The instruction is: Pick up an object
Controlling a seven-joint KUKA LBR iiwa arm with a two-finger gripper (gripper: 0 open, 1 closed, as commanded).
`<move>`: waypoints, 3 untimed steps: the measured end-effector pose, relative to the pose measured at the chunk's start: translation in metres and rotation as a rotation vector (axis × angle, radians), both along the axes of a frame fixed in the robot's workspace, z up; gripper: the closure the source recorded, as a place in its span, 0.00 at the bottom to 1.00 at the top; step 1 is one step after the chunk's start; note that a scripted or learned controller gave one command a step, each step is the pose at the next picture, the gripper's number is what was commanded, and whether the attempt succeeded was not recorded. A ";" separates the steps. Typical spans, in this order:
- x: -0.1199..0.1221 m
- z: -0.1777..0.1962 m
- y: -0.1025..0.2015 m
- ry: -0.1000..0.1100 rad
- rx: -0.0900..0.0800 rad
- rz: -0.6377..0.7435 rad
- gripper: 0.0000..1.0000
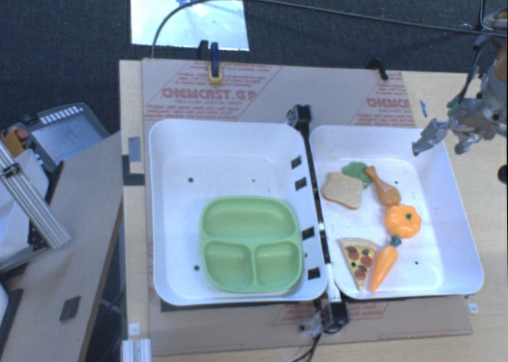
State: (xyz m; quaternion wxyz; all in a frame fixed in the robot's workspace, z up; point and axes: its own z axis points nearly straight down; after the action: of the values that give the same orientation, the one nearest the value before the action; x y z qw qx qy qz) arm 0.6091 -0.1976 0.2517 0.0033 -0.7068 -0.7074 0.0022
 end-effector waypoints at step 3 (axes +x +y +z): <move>0.007 -0.101 0.000 -0.006 -0.001 0.001 0.00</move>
State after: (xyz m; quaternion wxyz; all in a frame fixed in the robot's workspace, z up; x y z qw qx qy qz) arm 0.6162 -0.1975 0.1503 0.0008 -0.7065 -0.7077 0.0004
